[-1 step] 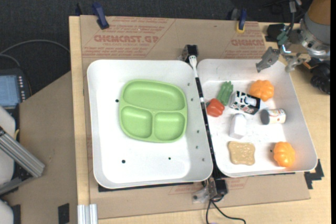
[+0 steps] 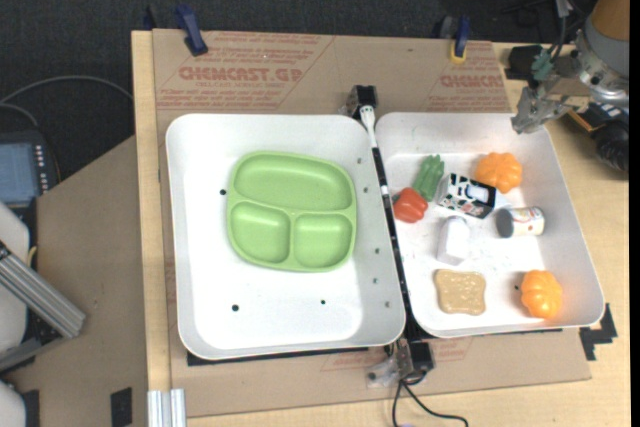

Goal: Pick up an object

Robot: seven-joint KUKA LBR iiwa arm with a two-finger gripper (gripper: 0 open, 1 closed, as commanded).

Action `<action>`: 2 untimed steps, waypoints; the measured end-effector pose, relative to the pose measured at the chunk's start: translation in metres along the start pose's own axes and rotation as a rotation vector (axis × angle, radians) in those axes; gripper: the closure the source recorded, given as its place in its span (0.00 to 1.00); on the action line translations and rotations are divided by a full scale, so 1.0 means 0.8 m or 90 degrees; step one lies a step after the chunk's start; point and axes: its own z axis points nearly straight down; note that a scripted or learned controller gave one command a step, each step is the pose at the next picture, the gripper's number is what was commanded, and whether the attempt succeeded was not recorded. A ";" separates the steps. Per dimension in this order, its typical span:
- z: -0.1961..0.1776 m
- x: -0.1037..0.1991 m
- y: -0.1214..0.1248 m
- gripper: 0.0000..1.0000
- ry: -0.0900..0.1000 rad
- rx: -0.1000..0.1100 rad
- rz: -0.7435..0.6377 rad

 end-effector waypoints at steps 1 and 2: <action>-0.097 0.012 -0.050 1.00 -0.001 -0.004 0.001; -0.147 0.048 -0.134 1.00 0.002 0.001 0.000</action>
